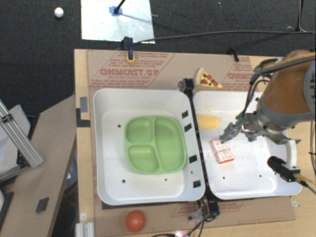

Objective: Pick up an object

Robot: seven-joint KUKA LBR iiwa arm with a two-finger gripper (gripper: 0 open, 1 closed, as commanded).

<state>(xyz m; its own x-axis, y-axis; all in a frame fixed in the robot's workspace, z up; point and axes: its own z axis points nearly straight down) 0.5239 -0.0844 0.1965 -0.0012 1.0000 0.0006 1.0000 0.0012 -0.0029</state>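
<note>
Two white bins side by side on the tabletop, which is covered by a brown sheet with red print. Left bin holds a green tray with three compartments, lying flat near the bin's middle. Right bin holds a small box, red and white, lying flat left of centre, and a yellow piece near the bin's upper left corner, well apart from the box. Arm comes in from the right, grey with orange band, over the right bin's upper right part. Pincer points down and left, its tip just above and to the right of the box, very near it or touching; contact cannot be judged at this slant. Cannot tell whether the pincer is wide or narrow; nothing is seen between its tips. Outside the bins: a pizza slice toy on the sheet just above the right bin's upper left corner, an orange ball on the tabletop below the left bin, a small white ball on the dark floor at upper left.
</note>
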